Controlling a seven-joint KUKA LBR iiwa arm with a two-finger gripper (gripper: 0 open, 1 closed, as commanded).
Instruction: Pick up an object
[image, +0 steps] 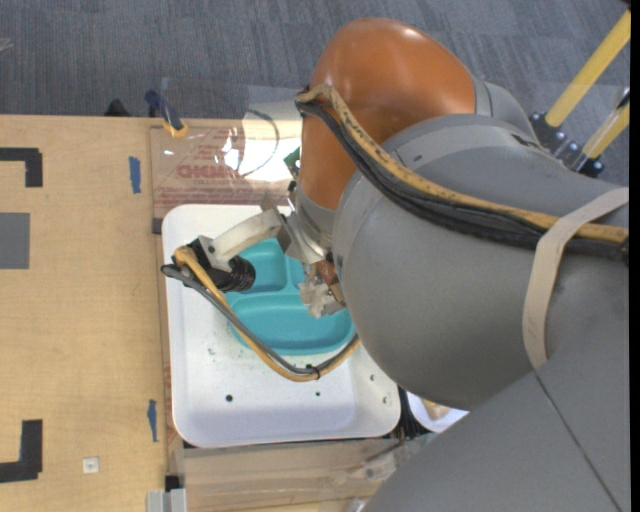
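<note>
A teal divided dish (285, 318) lies in the white bin (260, 410), toward the bin's upper right. My gripper (318, 293) hangs low over the dish's right part, under the large grey and orange arm (440, 200). The arm hides the right side of the dish and the gripper's tips. I see nothing held. A cream bracket with a black cable end (222, 262) sticks out to the left over the dish's rim.
A black and tan cable (262, 355) loops from the bracket down across the bin floor. Brown bench board (80, 300) spreads to the left with black and blue tape marks. A clear plastic sheet (215, 160) lies behind the bin.
</note>
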